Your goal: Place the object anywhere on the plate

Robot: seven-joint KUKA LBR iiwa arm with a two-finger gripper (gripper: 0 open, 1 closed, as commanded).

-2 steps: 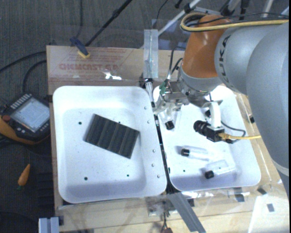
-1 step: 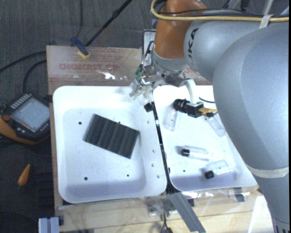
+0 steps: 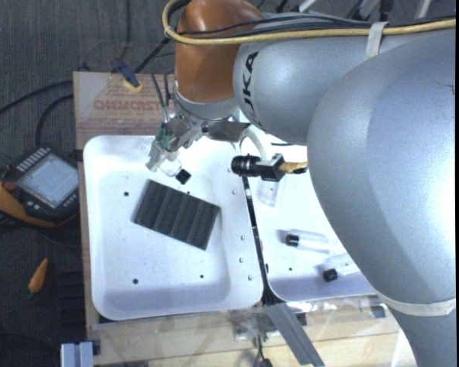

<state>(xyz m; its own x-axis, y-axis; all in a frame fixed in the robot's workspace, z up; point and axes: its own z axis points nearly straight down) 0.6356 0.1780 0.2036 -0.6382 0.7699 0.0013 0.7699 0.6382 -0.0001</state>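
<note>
Both white bins (image 3: pixel 107 205) lie partly behind the arm; hand (image 3: pixel 164 159) grip unreadable above ridged plate (image 3: pixel 176 215).

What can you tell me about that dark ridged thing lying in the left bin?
The dark plate is a flat rectangle, charcoal-colored, with raised ribs running along its length. It looks like rubber or plastic. It lies flat on the floor of the left bin, turned at a slant, near the middle. Nothing rests on it; the gripper hangs just above its upper corner.

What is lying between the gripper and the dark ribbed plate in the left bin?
In the camera view, a small black object lies on the white bin floor between the gripper and the dark ribbed plate, close under the gripper.
</note>
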